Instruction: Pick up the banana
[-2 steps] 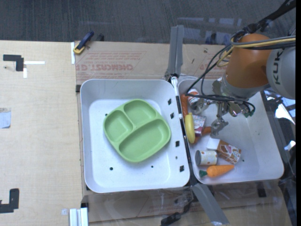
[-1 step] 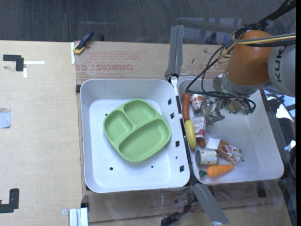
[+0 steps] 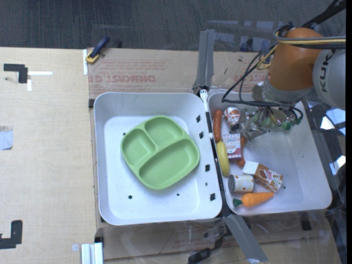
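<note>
The desk [image 3: 44, 147] carries two white bins side by side. The left bin [image 3: 110, 202] holds a green divided plate [image 3: 160, 152], well apart from the job at hand. The right bin [image 3: 308, 169] is crowded along its left wall, and the arm [image 3: 294, 59], grey with an orange band, hangs over its upper part.

The claw [image 3: 254, 124] sits low among cables near the top of the right bin; whether it is released or clenched cannot be told, and nothing can be seen between its tips.

The banana [image 3: 223, 158] lies lengthwise against the right bin's left wall, pressed close to the divider. Just above it is a sausage [image 3: 217, 124], and touching its right side is a red packet [image 3: 233, 146]. Below sit a small can [image 3: 240, 183], a juice carton [image 3: 267, 178] and a carrot [image 3: 257, 199].

The main risk, as I judge it, is the wall: with the banana tight against it, one tip may strike the rim or find no gap to slide into. The packet on the other side could be caught instead, or pinched along with the fruit. The curved, smooth skin could also roll out of a shallow grip. The claw is nearer the packet and a small jar [image 3: 233, 116] than the banana, so a short descent would likely land on the wrong thing.
</note>
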